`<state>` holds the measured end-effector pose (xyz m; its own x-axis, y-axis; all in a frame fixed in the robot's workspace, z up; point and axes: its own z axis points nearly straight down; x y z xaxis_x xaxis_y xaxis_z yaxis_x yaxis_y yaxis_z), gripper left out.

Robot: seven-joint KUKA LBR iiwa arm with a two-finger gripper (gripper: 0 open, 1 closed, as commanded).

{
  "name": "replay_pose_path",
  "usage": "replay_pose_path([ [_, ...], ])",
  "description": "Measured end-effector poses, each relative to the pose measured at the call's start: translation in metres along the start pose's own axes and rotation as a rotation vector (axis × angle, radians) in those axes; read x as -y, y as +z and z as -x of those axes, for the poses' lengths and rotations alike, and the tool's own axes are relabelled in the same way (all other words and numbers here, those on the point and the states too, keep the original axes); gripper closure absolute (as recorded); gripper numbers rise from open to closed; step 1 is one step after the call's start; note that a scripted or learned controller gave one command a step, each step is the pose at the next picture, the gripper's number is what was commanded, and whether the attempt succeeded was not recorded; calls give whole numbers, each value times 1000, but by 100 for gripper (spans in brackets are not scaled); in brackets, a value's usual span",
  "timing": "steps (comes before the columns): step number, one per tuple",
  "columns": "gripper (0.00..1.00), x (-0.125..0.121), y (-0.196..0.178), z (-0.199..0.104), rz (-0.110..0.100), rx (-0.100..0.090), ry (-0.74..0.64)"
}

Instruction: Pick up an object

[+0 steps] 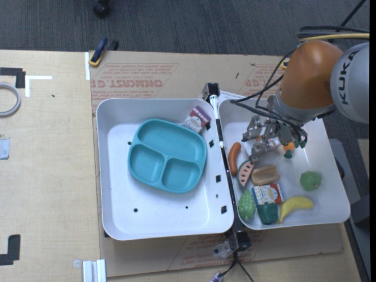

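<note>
The gripper (265,141) hangs over the upper part of the right bin (335,157), below the orange band of the arm (311,75). Its metal parts are mixed with cables, and I cannot tell how it is set or if it holds something. A small orange piece (288,153) is just beside it, on its right.

Below the gripper, in the same bin, lie the toy foods. A sausage (234,156) lies at the left wall of the bin. A watermelon slice (245,173) is next to it, and a piece of bread (264,174) is just right of the slice. Lower there is a small carton (266,192), a dark green object (268,214), a green corn-like piece (247,205) and a banana (296,205). A green apple (310,180) lies apart, near the right wall.

In the left bin (111,175), in the middle of the frame, a teal divided plate (167,155) lies flat. A small packet (197,120) is at its upper right, near the wall between the bins.
</note>
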<state>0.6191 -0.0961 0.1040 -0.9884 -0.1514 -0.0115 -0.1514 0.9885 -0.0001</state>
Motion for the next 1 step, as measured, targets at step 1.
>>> replay_pose_path([
  [1,100,-35,-138,-71,1,-6,-213],
])
